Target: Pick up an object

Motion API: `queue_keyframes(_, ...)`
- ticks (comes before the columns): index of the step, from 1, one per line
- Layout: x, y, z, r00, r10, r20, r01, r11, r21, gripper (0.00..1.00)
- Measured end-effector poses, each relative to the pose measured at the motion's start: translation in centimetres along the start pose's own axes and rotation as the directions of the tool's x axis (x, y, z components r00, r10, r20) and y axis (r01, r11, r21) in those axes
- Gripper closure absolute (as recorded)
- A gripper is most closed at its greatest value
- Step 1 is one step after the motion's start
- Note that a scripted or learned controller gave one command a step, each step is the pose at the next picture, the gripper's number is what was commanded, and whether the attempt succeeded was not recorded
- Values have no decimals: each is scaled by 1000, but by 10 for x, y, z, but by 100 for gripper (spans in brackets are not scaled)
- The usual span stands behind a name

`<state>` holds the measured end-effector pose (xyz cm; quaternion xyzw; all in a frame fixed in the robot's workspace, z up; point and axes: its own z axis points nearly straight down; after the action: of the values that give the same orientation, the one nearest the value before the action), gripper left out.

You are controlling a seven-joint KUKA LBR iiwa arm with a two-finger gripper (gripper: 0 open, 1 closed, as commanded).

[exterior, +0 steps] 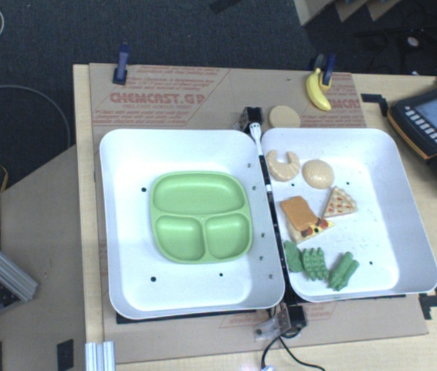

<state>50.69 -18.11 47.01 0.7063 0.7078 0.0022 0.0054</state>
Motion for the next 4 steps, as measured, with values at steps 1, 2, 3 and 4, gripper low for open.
queue_keyframes(1, -44, -21, -68, 1000, 3, 0, -3, 1000, 4, 0)
queue_keyframes(2, -44, -20, -77, 1000, 2, 2, -2, 1000, 3, 100)
queue_keyframes(3, -42, -29, 26, 1000, 4, -7, -4, 1000, 16, 100)
queue_keyframes(4, 5, 4, -69, 1000, -1, -1, 1, 1000, 2, 100)
